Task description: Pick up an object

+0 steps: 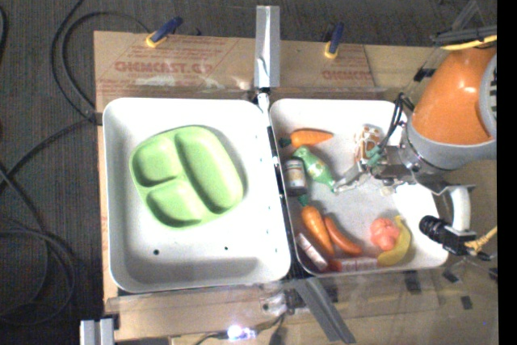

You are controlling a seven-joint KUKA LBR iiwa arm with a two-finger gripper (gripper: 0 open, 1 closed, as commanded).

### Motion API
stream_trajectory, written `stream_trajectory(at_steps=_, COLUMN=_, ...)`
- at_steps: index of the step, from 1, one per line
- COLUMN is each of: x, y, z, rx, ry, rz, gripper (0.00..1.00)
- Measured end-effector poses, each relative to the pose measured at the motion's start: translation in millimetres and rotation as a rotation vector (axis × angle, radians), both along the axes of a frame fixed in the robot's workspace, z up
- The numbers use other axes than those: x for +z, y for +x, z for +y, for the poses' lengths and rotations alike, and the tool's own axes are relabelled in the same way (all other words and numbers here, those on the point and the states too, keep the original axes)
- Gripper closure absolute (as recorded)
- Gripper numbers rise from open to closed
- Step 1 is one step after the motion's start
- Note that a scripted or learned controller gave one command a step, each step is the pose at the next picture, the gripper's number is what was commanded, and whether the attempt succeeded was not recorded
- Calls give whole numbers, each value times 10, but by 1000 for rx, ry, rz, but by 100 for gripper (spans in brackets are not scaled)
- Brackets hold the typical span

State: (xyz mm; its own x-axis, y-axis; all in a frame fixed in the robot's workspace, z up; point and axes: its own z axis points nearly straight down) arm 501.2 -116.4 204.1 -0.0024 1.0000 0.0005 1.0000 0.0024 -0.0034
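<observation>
The left bin holds a green divided plate. In the right bin, a green bottle lies at nine o'clock from the tool, whose spread I cannot tell. Best to center over the bottle, clear of the carrots.

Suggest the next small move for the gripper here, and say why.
Probably lower toward the green bottle. The gripper hangs in the right bin just beside the bottle with nothing seen between its fingers, and the carrot and banana lie farther off.
</observation>
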Motion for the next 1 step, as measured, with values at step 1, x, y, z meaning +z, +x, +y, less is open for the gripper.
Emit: stream_trajectory(at_steps=1, x=530, y=969, z=-242, rx=-188, ry=-3, rz=-1, gripper=0)
